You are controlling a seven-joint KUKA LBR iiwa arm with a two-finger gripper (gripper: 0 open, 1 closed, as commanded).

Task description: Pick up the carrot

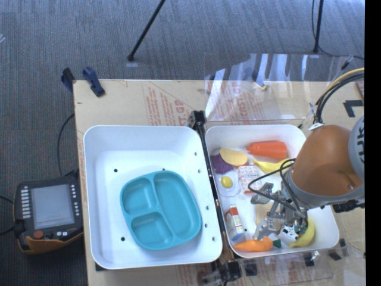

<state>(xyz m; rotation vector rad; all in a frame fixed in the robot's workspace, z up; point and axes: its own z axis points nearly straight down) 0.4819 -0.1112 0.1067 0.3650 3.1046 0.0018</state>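
The carrot (pixel 255 245), orange with a small green top at its right end, lies along the front wall of the right bin (pixel 256 127). My gripper (pixel 277 226) hangs just above and to the right of it, fingers pointing down and spread apart with nothing between them. One fingertip (pixel 266 224) stands right over the carrot's back edge. A second orange, elongated item (pixel 268 149) lies near the bin's far wall.
Around the gripper lie a yellow banana (pixel 306 234), a small tube (pixel 234 219), a fried egg (pixel 227 182), a yellow piece (pixel 233 157) and a purple piece (pixel 221 165). The left bin (pixel 98 159) holds a blue divided plate (pixel 161 210).
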